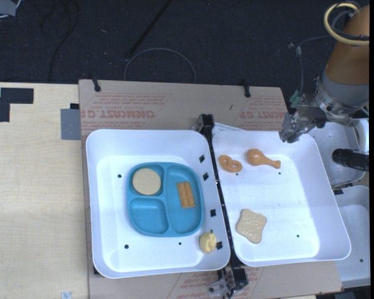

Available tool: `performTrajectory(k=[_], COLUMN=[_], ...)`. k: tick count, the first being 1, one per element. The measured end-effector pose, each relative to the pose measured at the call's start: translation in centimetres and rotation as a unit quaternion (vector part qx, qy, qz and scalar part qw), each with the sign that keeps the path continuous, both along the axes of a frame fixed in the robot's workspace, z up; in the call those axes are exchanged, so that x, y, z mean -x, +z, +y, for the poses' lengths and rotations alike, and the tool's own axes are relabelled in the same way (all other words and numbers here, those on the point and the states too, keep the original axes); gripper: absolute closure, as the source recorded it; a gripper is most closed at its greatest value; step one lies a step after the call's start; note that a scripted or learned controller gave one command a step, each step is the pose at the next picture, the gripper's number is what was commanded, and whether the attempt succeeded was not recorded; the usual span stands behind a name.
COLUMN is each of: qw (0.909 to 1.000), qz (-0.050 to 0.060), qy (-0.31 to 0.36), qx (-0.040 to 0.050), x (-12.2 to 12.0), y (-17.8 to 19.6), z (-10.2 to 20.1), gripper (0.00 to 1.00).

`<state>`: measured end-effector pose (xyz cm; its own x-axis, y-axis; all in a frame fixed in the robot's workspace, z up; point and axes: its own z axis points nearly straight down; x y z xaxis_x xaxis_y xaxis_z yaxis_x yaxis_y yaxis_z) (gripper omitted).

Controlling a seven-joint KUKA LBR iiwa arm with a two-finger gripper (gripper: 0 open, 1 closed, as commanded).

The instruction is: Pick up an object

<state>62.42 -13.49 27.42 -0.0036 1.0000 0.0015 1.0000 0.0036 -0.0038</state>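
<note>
Camera view has my claw (pixel 291 131) over the right bin's (pixel 302 257) far right corner; how it stands, I cannot tell. Drumstick (pixel 262 159), pretzel (pixel 230 164) and toast (pixel 251 225) lie inside.

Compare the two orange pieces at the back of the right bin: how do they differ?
The pretzel is a small twisted loop with holes, near the divider; the drumstick is longer, solid, with a round head and thin handle pointing right, nearer the gripper. The pretzel looks slightly darker. Both lie flat, apart, in the right bin.

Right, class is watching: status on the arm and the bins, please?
Gripper above right bin's far corner, holding nothing visible. Drumstick nearest, untouched. Nothing in the way.
</note>
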Motion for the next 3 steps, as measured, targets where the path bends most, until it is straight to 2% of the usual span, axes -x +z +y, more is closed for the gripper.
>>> performTrajectory(k=[1, 2, 3], qw=[1.0, 1.0, 1.0], qz=[0.0, 0.0, 0.001], qy=[0.0, 0.0, 0.0], qx=[0.0003, 0.0002, 0.0003], x=[-0.9, -0.8, 0.0], y=[-0.3, -0.1, -1.4], z=[4.9, 9.8, 14.1], gripper=[1.0, 1.0, 1.0])
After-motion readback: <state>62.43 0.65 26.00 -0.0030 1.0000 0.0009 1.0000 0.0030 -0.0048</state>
